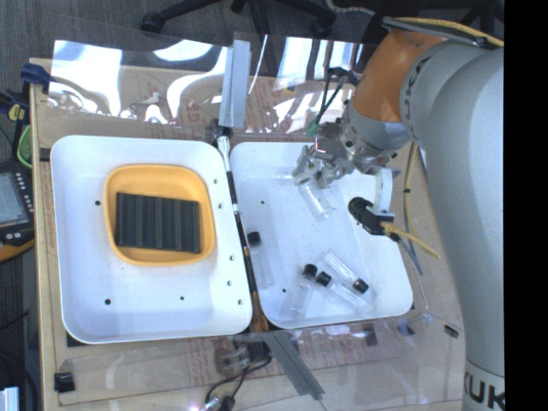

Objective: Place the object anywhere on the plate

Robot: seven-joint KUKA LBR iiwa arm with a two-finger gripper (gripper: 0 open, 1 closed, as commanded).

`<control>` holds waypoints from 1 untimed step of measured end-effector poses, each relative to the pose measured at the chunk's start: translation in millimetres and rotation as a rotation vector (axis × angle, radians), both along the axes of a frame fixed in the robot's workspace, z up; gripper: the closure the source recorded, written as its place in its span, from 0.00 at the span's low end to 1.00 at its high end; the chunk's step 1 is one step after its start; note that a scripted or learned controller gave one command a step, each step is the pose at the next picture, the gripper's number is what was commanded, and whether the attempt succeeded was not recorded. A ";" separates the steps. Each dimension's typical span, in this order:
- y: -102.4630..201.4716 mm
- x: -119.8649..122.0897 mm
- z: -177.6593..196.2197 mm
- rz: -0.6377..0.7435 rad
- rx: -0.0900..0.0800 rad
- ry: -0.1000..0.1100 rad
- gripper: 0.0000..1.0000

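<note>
At the far left edge of the table sits a dark handheld device with a screen [10,202], its text too small to read. The left shallow white bin [77,298] holds a rounded yellow plate [116,191] whose centre carries a black ribbed rectangular insert [158,223], its ribs running roughly front to back. In the right shallow white bin [278,174], several clear plastic tubes with black caps lie scattered: one slim tube [259,255] just beside the bin's left wall with its cap at the far end, and a cluster [334,279] near the front, their long axes running diagonally, the black caps pointing different ways. Another clear tube [316,200] lies under the claw [320,171], long axis slanted from far left to near right; I cannot tell whether the claw is open or closed on it. The grey arm with its orange band [390,67] reaches in from the right. White letters "KU" [482,390] are legible at the lower right.
</note>
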State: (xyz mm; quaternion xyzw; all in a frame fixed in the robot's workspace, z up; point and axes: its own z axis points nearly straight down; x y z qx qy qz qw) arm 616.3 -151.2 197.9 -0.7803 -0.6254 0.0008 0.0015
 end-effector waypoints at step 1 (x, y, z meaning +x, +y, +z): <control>35.7 -48.5 -21.6 0.311 0.001 0.001 1.00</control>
